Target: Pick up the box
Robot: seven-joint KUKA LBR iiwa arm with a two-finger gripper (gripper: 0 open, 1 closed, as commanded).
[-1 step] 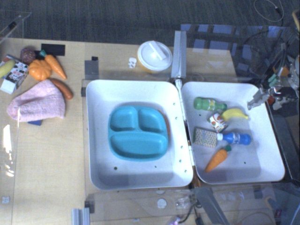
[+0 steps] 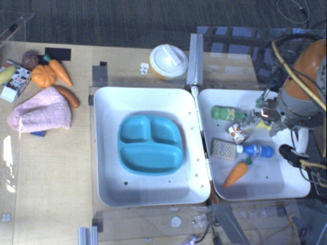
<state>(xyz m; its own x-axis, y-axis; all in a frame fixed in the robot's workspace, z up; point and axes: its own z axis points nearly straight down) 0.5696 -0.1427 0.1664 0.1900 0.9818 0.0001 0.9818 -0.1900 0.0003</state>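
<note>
Camera view: looking down on both bins
Box point(image 2: 236, 132): small, red and white with a bit of a picture on it. It looks a little crushed.
Where the box is: in the right bin point(image 2: 271, 188), near the middle of its top half, lying on the white floor.
Gripper point(image 2: 255, 118): it hangs just right of the box and a bit above it, very close. I cannot tell if it touches the box.
Grip: the picture is too blurry here, so I cannot tell if it is released or clenched.
Arm point(image 2: 301, 93): grey with an orange band, it comes in from the right over the bin's edge.
Close to the box: a green bottle point(image 2: 228, 113) lies just above it. A speckled flat pad point(image 2: 224, 149) lies just below it. A blue bottle point(image 2: 258, 150) with a white cap lies below and to the right.
A bit away: a toy carrot point(image 2: 236, 173) lies lower in the same bin.
In the way: the green bottle, the pad and the blue bottle crowd the box on three sides.
Left bin point(image 2: 107, 188): a blue tray point(image 2: 150, 144) with three parts sits inside.
Bench: a pink cloth point(image 2: 41, 111) and toy food lie far to the left. A white lid point(image 2: 169, 60) sits above the bins.
</note>
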